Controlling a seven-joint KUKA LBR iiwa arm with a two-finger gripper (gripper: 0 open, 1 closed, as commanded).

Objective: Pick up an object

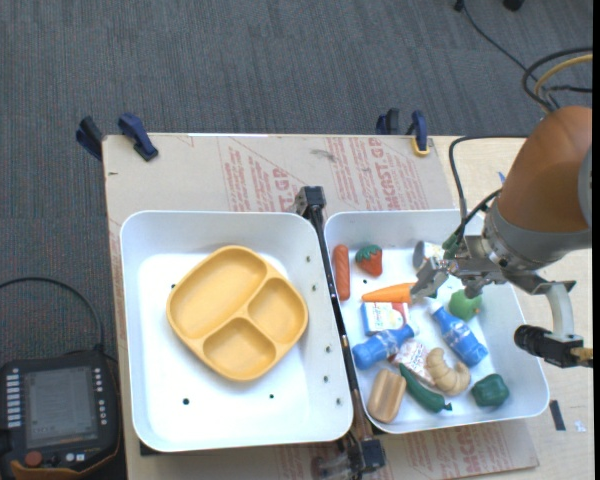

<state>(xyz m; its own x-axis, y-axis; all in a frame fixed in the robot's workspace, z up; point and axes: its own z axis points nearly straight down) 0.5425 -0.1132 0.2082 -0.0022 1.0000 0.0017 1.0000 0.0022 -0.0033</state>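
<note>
Bread roll [387, 393] sits at the near rim of the right bin [533, 405], but the carrot [389, 293] lies lengthwise just left of the gripper [427, 273], pointing at it, fingers look spread apart with nothing between them.

An orange carrot [388, 293] lies flat in the right bin [525, 393].
</note>
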